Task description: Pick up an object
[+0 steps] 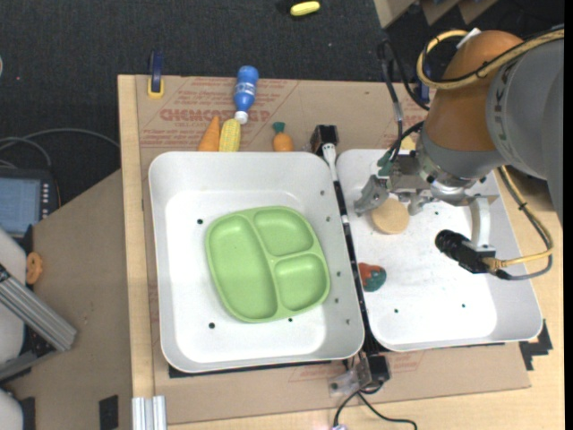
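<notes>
OVER THE RIGHT BIN: My gripper hangs above the far left part of the right bin, jaws apart, nothing clamped between them. A tan disc lies flat on the bin floor right under me, its near edge showing past my fingers. I cannot tell whether they touch it.

My arm comes in from the far right and covers the bin's far right corner. A red-and-green piece sits against the bin's left wall, near of the disc and apart from it. The near half of this bin's floor is bare white, with open room toward the near and right rims.

The left bin holds a green divided plate, lying flat around the middle and clear of all four walls, with bare floor all around it. The two bins meet along a dark seam just left of me.

On the bench beyond the left bin's far rim stand a row of small things: a carrot and a corn cob touching side by side, a blue-and-white bottle farther back, a smaller carrot and a black clip at the far end of the seam. A yellow thing lies on the dark floor, well beyond the bench.
</notes>
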`<state>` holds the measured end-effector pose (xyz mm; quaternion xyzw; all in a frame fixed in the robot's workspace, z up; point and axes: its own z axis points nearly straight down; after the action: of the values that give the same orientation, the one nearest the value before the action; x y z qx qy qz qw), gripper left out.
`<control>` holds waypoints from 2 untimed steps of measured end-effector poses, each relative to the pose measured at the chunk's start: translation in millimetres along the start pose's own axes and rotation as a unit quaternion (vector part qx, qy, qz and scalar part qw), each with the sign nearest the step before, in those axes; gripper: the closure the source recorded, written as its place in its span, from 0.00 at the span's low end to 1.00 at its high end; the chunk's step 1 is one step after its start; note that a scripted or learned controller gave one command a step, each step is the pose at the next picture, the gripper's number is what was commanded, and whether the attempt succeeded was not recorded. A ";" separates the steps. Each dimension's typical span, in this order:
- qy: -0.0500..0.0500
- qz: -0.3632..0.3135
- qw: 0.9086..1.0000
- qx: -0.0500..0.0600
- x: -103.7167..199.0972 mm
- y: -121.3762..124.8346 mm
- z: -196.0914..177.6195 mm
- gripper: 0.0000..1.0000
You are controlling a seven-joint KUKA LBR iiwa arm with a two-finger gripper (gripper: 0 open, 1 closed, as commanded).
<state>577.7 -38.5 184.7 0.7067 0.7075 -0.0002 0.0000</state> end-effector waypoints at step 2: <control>0.000 -0.001 1.000 0.000 35.8 -25.6 -10.2 1.00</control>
<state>552.0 -2.7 194.9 0.7063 0.7079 0.0001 -0.0002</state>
